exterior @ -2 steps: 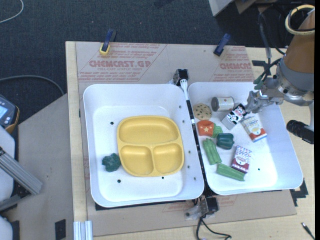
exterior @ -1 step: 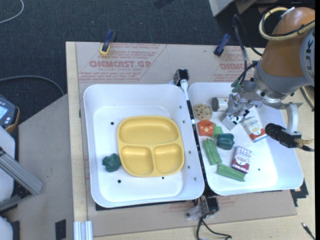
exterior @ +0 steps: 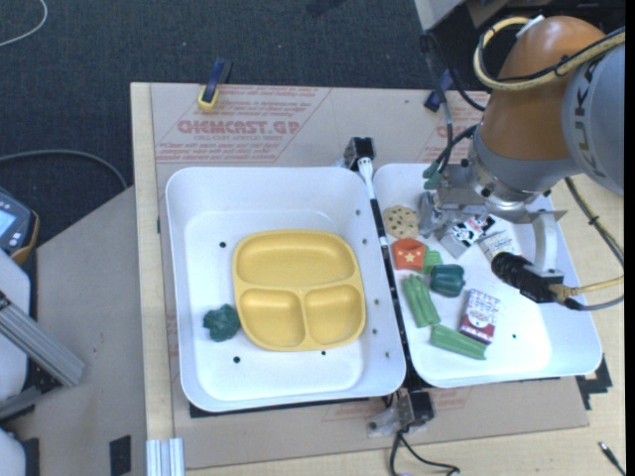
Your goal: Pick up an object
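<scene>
Dark grey carpet (exterior: 89,38) surrounds a bench topped with brown printed cardboard (exterior: 248,132), two shallow white bins side by side on it. Two-finger gripper (exterior: 444,216) hangs low over the far part of the right white bin (exterior: 531,353); cannot tell if it is released or clenched, and nothing is seen grasped in it. Just beside it on the camera's right lies a small black-and-white patterned flat piece (exterior: 464,232). Just left of the gripper is a round tan speckled cookie (exterior: 400,219). Nearer the camera sits a red-orange toy tomato with a green top (exterior: 408,255), close to the bin's left wall. Next to that is a dark green toy pepper (exterior: 446,280), long axis roughly across the view. Below it is a long light green toy stalk (exterior: 421,301), long axis running from far-left to near-right, steep, its far end near the tomato. A second light green stalk (exterior: 457,342) lies closer to the near rim, flatter, pointing left-to-right and slightly toward the camera. A small red-and-white printed box (exterior: 480,316) sits just beside that stalk's right end, long axis far-to-near with a slight tilt. In the left white bin (exterior: 193,256), well apart from the gripper, are a yellow plastic divided tray (exterior: 298,289) in the middle and a dark green toy broccoli (exterior: 222,321) at the tray's near-left corner. A blue-and-yellow clamp (exterior: 212,85) grips the cardboard's far edge.
</scene>
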Controlling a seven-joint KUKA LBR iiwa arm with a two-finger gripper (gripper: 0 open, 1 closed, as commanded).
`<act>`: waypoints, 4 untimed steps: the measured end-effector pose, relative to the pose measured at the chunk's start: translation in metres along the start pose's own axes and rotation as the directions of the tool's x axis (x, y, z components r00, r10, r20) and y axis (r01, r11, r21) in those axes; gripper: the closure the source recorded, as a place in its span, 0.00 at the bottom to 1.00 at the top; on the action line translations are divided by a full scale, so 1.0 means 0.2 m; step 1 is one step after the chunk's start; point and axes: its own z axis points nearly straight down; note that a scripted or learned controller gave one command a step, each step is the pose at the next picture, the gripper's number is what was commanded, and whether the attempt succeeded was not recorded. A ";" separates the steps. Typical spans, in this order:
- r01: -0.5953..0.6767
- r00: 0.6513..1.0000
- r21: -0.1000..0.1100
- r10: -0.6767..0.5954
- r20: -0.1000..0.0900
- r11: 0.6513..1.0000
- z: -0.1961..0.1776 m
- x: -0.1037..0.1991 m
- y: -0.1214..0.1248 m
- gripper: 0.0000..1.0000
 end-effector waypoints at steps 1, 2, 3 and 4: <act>-0.004 1.000 0.001 0.004 0.002 1.000 0.02 0.07 -0.04 1.00; -0.008 1.000 0.002 0.008 0.002 1.000 0.08 0.01 -0.03 1.00; -0.007 1.000 0.000 0.007 0.002 1.000 0.02 -0.01 -0.10 1.00; -0.006 1.000 0.002 0.006 0.002 1.000 0.09 0.02 -0.06 1.00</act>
